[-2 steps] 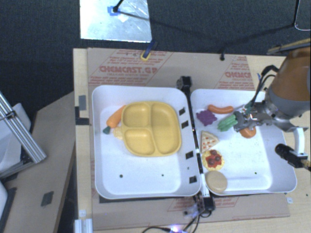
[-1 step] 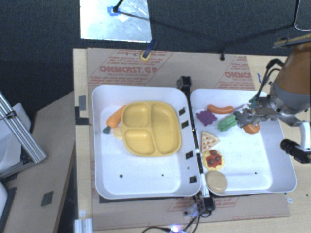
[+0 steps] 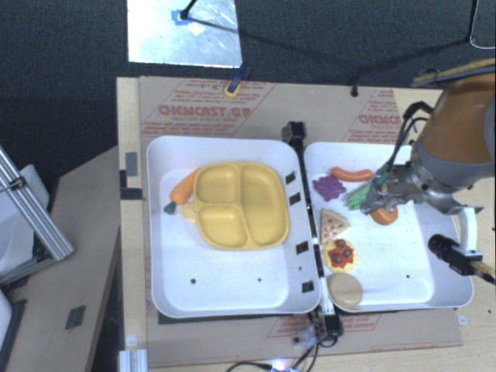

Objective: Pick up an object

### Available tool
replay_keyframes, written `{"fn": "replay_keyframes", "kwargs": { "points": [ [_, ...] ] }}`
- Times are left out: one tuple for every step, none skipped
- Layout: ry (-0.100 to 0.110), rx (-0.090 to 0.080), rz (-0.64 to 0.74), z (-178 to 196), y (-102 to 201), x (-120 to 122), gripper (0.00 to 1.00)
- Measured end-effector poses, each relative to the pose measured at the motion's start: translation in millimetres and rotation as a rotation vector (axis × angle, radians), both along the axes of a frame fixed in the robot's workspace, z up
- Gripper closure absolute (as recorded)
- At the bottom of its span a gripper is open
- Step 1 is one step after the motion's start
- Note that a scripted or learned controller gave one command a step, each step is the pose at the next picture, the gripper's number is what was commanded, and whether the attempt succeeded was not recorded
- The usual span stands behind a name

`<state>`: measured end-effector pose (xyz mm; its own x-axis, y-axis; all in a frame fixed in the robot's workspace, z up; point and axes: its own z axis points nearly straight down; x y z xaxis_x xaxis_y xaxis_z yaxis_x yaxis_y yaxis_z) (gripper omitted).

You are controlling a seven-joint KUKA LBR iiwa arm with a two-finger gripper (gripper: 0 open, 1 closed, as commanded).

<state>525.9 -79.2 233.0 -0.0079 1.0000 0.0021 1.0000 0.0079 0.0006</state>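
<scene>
Orange toy (image 3: 385, 216) under gripper (image 3: 377, 198), right bin (image 3: 446, 281); contact unclear.

A yellow divided plastic plate (image 3: 236, 205) and orange toy carrot (image 3: 184, 186) lie in a white bin (image 3: 225, 289); purple toy grapes (image 3: 328, 187) and an orange sausage (image 3: 351, 174) fill its twin (image 3: 411, 281).

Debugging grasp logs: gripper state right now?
Gripper: cannot be told; it is low in the right bin, over the green toy and orange piece.

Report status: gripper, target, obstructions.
Gripper low in right bin, over green toy and orange toy. Nothing seen held. Hot dog, grapes close by.
</scene>
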Motion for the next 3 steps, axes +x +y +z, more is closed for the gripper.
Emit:
{"fn": "replay_keyframes", "kwargs": {
  "points": [
    [0.000,0.000,0.001,-9,50,-6,1.00],
    [0.001,0.000,0.000,-5,97,-40,1.00],
    [-0.001,-0.001,-0.001,-7,113,-29,1.00]
  ]
}}
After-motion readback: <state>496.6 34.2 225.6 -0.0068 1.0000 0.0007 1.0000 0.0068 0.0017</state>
